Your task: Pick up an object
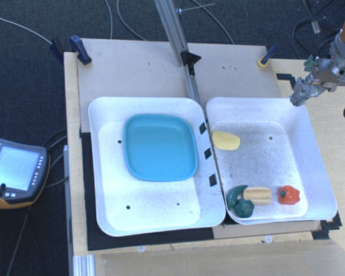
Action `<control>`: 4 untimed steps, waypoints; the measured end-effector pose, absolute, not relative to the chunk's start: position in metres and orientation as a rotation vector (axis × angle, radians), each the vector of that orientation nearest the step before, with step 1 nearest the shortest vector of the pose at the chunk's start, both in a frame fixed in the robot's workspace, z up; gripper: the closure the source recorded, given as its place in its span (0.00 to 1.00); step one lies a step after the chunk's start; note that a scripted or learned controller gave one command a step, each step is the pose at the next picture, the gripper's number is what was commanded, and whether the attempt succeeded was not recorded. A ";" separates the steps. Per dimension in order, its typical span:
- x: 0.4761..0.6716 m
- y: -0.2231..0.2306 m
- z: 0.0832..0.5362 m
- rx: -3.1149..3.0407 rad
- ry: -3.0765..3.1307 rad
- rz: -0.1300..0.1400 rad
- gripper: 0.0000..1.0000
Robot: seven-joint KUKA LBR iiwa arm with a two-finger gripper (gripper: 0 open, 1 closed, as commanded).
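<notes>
2 white bins side by side. Left bin [106,211]: 1 blue plate [161,147], lying flat. Right bin [319,171]: yellow piece [225,140] near the left wall; along the front edge a green vegetable [240,202], a tan block [257,195] touching it, and a red pepper [288,195] just beside. Gripper [299,96] sits above the right bin's far right corner, holding nothing; finger spacing too small to make out, cannot tell. Arm [339,50] cut off at the right edge. Teach pendant [14,172] left of the bench.

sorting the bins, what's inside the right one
The right bin holds a yellow piece near its left wall, and along the near edge a green vegetable, a tan block touching it, and a red tomato. Whatever lies beneath them is covered.
</notes>
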State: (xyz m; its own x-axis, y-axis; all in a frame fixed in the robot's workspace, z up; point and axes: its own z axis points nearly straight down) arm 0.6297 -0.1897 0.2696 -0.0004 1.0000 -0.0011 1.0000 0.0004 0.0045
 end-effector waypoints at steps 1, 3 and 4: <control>0.629 -0.136 0.270 2.217 2.226 0.002 1.00; 0.599 -0.025 0.254 2.216 2.227 0.003 1.00; 0.579 0.024 0.246 2.217 2.227 0.001 1.00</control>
State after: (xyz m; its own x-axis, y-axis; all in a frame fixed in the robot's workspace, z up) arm 0.5785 0.0235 0.2464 -0.0044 1.0000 0.0013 1.0000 0.0044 0.0001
